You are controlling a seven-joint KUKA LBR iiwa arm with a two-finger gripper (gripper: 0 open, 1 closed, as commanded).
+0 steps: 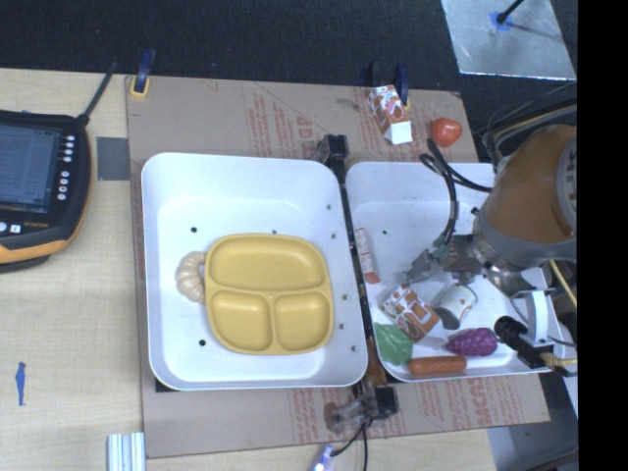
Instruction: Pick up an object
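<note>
The right bin (402, 189) holds several small items: a red-and-white carton (410, 312), a white cup (457, 302) on its side, a purple grape bunch (473, 341), a brown sausage (437, 366), a green piece (392, 343) and a slim packet (365, 255) by the left wall. My gripper (429, 266) hangs low over this bin's middle, just above and to the right of the carton and left of the cup. The arm's orange wrist (530, 199) covers the bin's right side. I see nothing held in the gripper.
The left bin (245, 180) carries a yellow divided tray (267, 292) with a tan ridged object (189, 276) at its left edge. Behind the bins, a small carton (390, 114) and a red ball (446, 130) lie on the cardboard. A handheld pendant (34, 184) rests far left.
</note>
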